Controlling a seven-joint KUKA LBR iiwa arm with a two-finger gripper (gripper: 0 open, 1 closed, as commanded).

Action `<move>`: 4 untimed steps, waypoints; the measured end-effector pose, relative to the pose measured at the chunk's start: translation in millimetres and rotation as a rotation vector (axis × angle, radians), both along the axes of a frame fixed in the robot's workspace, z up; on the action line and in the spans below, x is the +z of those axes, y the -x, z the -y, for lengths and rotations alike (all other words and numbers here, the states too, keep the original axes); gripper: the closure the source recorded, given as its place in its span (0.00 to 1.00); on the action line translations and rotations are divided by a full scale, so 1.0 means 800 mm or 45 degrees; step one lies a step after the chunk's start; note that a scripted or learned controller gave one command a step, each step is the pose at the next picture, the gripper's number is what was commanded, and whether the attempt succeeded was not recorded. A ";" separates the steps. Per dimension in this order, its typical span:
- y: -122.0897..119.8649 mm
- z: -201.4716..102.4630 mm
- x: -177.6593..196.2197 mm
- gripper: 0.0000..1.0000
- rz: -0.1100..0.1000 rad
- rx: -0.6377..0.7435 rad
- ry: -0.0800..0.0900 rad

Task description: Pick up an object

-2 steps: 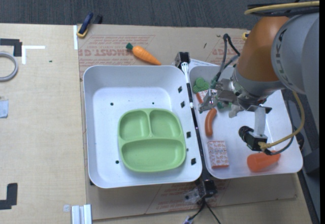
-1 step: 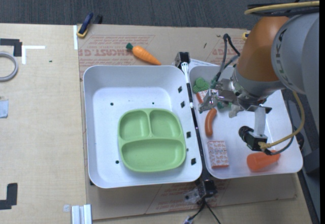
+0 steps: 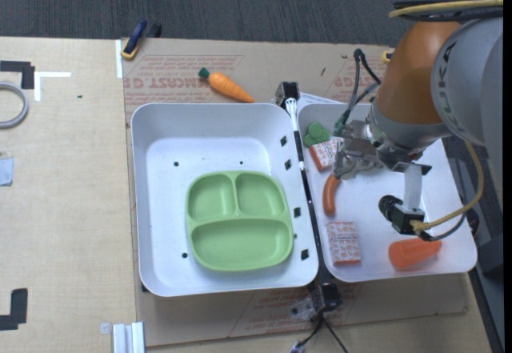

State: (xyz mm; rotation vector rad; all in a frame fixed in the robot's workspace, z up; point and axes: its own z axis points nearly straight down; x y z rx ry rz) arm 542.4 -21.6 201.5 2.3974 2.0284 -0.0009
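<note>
The right bin [image 3: 458, 183] holds a red-orange sausage [image 3: 329, 194], a small patterned box [image 3: 343, 242], an orange carrot-like piece [image 3: 414, 253], a green leafy toy [image 3: 317, 134] and a red-and-white packet [image 3: 324, 154]. My gripper [image 3: 350, 165] hangs low in the bin's left part, just right of the sausage and next to the packet. The arm's grey body and orange band [image 3: 416, 75] cover the bin's far right. A black cable part [image 3: 398, 214] dangles over the bin floor.
The left bin [image 3: 160, 151] carries a green divided plate [image 3: 238, 220]. A toy carrot [image 3: 227, 86] lies on the cardboard behind the bins. A blue-and-yellow object [image 3: 134, 39] rests at the bench's far edge. Clips [image 3: 287, 93] join the bins.
</note>
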 end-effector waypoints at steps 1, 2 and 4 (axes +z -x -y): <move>-0.106 -0.007 0.205 1.00 -0.001 0.181 0.001; -0.107 -0.007 0.217 1.00 -0.002 0.186 0.003; -0.108 -0.007 0.240 1.00 -0.002 0.194 0.007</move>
